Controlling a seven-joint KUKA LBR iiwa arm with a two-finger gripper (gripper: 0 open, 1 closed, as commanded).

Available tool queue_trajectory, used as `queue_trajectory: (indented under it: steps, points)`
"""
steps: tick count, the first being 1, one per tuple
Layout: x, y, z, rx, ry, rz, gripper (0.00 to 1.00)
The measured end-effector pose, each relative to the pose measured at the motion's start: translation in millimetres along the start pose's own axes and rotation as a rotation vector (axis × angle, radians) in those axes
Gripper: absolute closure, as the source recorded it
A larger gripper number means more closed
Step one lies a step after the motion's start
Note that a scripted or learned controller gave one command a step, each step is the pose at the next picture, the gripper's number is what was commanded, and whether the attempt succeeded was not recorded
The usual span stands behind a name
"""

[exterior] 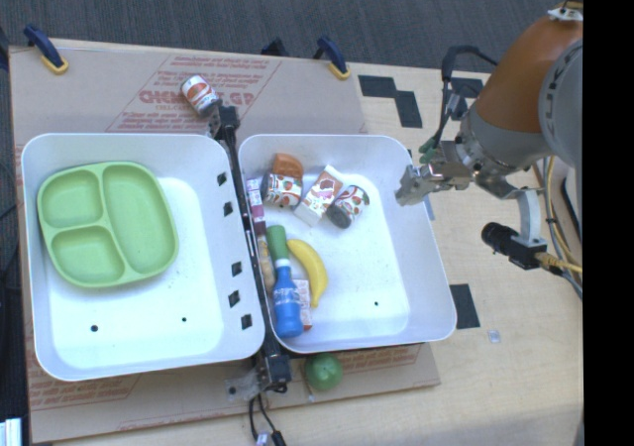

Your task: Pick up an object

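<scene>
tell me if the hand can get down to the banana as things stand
Probably yes. The hand sits at the right bin's right rim, and the banana lies uncovered with bare floor on its right. The blue bottle crowding its left side could hinder a grasp.

We note smooth, glossy white plastic bins (416, 280), a matt green plastic tray (107, 224), a brown cardboard sheet (277, 87) beneath, and a glossy blue bottle (286, 303).

Two white bins (59, 335), one green divided plate (104, 226), one banana (310, 268), one blue bottle (286, 303), one lime (323, 372), one can (199, 94) on the cardboard, three small cartons (322, 194).
</scene>
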State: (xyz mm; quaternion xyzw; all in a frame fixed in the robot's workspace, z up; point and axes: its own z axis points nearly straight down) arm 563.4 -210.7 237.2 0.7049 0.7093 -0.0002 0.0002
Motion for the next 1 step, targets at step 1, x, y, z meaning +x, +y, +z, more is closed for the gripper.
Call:
queue_trajectory:
  steps: [1]
  points:
    - [0.0, -25.5, 9.6, 0.003, 0.001, 0.0, 1.0]
